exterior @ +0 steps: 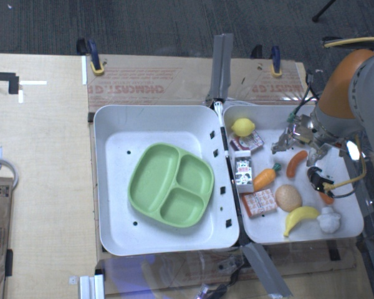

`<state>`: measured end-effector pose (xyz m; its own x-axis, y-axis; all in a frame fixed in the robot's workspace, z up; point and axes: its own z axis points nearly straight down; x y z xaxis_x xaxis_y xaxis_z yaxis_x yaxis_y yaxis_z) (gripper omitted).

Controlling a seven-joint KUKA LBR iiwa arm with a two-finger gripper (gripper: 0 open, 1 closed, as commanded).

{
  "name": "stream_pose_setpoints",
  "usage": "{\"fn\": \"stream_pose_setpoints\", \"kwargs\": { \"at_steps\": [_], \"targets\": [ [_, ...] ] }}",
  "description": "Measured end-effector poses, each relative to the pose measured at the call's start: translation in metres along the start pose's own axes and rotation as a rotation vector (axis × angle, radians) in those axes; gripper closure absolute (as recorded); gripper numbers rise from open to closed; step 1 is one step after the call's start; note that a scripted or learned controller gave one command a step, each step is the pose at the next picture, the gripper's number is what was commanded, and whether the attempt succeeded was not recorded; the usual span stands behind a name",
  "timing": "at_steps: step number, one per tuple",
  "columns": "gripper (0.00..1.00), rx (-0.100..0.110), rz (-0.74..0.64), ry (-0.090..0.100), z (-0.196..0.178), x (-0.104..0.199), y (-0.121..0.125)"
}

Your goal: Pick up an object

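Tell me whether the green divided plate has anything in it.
Empty. All three compartments of the green divided plate show bare green, and it lies flat, alone in the left bin.

Upside-down red "CHEMCAST GP" — repeated print on the cardboard sheet (174,80) behind bins.

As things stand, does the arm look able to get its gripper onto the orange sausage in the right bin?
Probably yes. The gripper hangs over the right bin, and the sausage lies just below it with bare bin floor around it. The carrot and the egg lie apart from it, so nothing seems to block a descent.
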<state>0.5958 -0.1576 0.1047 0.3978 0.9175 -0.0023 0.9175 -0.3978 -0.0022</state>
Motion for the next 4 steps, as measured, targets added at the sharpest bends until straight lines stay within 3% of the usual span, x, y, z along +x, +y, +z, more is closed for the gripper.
{"fn": "stream_pose_setpoints", "kwargs": {
  "at_steps": [1,2,3,4],
  "targets": [
    [0.0,0.001,-0.017,0.001,-0.027,0.018,-0.032],
    [0.0,0.0,-0.095,0.0,0.014,-0.033,0.012],
    [1.0,0.001,-0.098,-0.001,0.005,-0.033,0.012],
    [1.0,-0.001,-0.226,0.001,-0.112,0.0,-0.032]
  ]
}}
